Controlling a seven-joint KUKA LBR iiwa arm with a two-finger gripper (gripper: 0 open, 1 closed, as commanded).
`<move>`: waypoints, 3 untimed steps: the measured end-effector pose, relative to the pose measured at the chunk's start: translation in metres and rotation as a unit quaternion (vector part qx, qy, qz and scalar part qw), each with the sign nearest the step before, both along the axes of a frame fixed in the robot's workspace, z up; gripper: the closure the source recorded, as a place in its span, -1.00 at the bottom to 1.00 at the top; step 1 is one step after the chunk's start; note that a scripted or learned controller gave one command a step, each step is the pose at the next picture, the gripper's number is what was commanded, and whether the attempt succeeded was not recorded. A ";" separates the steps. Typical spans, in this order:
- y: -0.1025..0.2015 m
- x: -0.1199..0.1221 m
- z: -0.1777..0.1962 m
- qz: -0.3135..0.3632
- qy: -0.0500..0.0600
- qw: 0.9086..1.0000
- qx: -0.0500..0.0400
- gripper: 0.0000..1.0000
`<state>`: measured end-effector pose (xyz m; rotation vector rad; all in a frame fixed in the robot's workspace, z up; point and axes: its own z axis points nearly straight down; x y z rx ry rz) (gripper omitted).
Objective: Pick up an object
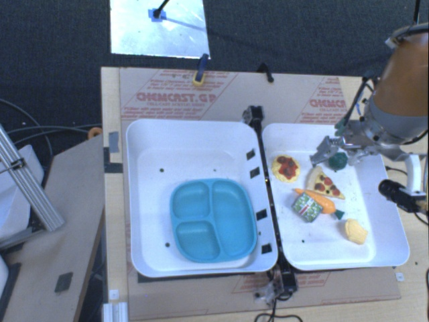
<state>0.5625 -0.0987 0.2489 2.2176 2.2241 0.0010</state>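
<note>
The arm (402, 79) hung over the right bin (392, 247), above the pizza slice (325, 182). Just above that slice, its fingers (333, 154) seemed spread round a teal lump (338, 159); a firm hold I could not tell. Carrot (316, 199) and can (307, 208) lay just below the slice, so a descent might nudge them.

The bench carries two white bins (201, 131). The left one holds one blue divided plate (213, 219) (three compartments). The right bin holds five toy foods: one round pizza (287, 168), one pizza slice (324, 182), one carrot (318, 200), one green-and-red carton (306, 208), one yellow lemon (355, 231).
</note>
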 end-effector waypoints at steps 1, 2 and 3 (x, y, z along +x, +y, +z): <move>-0.030 -0.052 -0.124 -0.004 0.006 1.000 0.001 -1.00; -0.061 -0.026 -0.146 0.001 -0.008 1.000 -0.003 -1.00; -0.022 0.026 -0.164 0.003 -0.003 1.000 0.000 -1.00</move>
